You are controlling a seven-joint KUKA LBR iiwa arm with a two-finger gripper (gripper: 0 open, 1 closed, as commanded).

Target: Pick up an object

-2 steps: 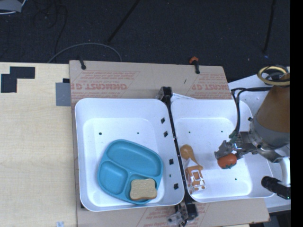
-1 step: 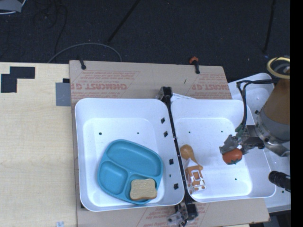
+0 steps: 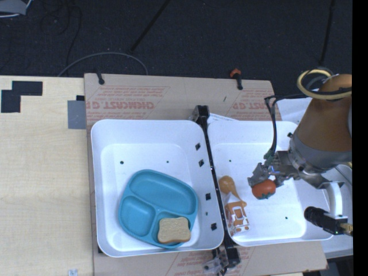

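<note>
— Tomato [image 3: 264,189] sat in the right bin [image 3: 287,226], at the gripper [image 3: 265,180]; we couldn't tell if it was clamped.
— We judged a slow, straight lift safest, away from the wooden toy [image 3: 229,186].

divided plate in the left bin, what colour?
Light blue. The divided plate shows best in the camera view, with a tan bread slice resting on it.
</note>
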